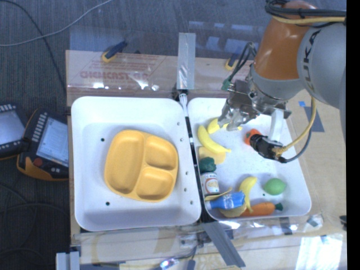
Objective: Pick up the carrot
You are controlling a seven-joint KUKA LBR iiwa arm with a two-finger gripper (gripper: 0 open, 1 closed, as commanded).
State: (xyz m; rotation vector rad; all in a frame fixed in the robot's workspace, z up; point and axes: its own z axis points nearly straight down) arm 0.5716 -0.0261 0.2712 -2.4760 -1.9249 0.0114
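Note:
The carrot (260, 209) is orange with a green stub at its right end. It lies flat along the near wall of the right bin (297, 167). My gripper (232, 120) hangs over the far left part of that bin, just above the upper end of a yellow banana (212, 142). Its fingers look open with nothing between them. The carrot is well apart from the gripper, toward the near right corner.
Around the carrot lie a blue packet (230, 201), a small yellow fruit (246, 185) and a green lime (274, 186). A small bottle (211, 183) and a dark green piece (207, 163) sit by the divider. The left bin (84, 117) holds a yellow divided plate (140, 165).

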